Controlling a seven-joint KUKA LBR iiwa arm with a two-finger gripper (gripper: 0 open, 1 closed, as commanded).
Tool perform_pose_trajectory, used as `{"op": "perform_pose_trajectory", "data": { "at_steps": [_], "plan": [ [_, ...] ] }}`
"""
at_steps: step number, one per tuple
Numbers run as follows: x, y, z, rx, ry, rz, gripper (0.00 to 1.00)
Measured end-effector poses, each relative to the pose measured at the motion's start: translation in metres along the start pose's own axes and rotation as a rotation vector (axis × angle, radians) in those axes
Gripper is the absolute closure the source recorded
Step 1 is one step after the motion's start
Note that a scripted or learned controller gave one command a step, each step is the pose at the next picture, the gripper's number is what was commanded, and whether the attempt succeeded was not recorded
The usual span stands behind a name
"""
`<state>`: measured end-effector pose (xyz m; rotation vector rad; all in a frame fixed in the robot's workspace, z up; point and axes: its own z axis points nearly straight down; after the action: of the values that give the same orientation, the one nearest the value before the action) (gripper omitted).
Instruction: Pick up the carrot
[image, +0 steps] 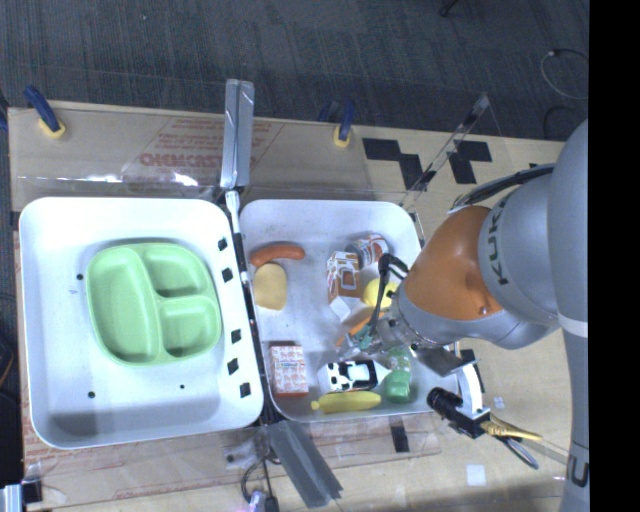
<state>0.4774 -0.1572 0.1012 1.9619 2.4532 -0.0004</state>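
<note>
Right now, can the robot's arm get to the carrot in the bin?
Probably yes. The arm already hangs over the right bin, and the carrot lies just beside its wrist. But a yellow toy and a cow toy crowd close, so grabbing it alone looks tricky.

The arm (480, 275) reaches into the right bin (300, 212) over the carrot (357, 322), near a sausage (276, 253), banana (347, 402), cow toy (350, 375) and red box (288, 368), while the left bin (50, 300) holds a green tray (152, 300).

Orange carrot (357, 323), part-hidden, right bin (300, 212).
</note>
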Motion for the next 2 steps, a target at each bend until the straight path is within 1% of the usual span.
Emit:
{"op": "perform_pose_trajectory", "data": {
  "at_steps": [1, 2],
  "plan": [
    [0.0454, 0.0147, -0.1023, 0.001, 0.001, 0.204, 1.0],
    [0.0452, 0.0145, -0.1021, 0.002, 0.001, 0.204, 0.0]
  ]
}}
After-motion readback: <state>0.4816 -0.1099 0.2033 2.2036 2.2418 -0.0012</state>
